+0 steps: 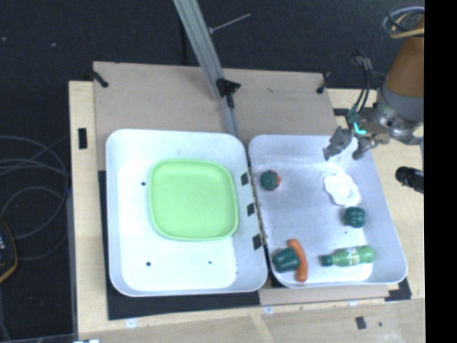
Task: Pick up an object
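The gripper [349, 147] is being held above the upper right corner of the right bin [300, 163], at the right of the frame. Its two fingers are being kept spread apart, and nothing is being gripped between them. The arm [405, 77] is being extended in from the upper right edge.

Five objects are being carried by the right bin. A white lump [341, 186] is lying just below the gripper, apart from it. A dark green block [354, 216] is sitting just beneath the lump. A green bottle [348, 256] is lying on its side near the lower right corner. An orange stick [299, 259] is lying against a green piece [284, 261] at the lower left of the bin. A small green ball [269, 181] is resting near the left wall.

A green plate [193, 199] is being held by the left bin [128, 163].
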Motion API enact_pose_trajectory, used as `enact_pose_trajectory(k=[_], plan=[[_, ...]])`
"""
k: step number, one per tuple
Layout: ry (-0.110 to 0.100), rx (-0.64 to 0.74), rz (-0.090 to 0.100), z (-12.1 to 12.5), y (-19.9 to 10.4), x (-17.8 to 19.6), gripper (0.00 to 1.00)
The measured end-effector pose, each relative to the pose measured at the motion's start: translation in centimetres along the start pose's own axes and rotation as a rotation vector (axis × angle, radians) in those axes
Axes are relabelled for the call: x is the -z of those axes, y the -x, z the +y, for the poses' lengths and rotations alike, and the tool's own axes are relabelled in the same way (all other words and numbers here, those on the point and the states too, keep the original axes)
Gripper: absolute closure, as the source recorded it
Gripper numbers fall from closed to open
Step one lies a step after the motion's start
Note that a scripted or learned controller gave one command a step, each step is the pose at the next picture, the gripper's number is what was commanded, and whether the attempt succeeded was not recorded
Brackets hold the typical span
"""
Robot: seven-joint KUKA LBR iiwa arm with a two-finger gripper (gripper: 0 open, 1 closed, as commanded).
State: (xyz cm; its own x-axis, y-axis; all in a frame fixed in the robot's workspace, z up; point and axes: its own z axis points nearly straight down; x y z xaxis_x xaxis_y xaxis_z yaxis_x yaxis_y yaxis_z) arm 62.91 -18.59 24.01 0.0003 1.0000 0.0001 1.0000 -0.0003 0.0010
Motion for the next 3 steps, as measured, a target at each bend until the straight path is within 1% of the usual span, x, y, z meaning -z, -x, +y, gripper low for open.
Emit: enact_pose_trajectory(k=[1,2,3], plan=[[0.0,0.0,0.0,0.0,0.0,0.0,0.0],[-0.004,0.0,0.0,-0.1,-0.3,-4.2,0.0],[-0.004,-0.001,-0.001,-0.3,0.2,-8.5,0.0]])
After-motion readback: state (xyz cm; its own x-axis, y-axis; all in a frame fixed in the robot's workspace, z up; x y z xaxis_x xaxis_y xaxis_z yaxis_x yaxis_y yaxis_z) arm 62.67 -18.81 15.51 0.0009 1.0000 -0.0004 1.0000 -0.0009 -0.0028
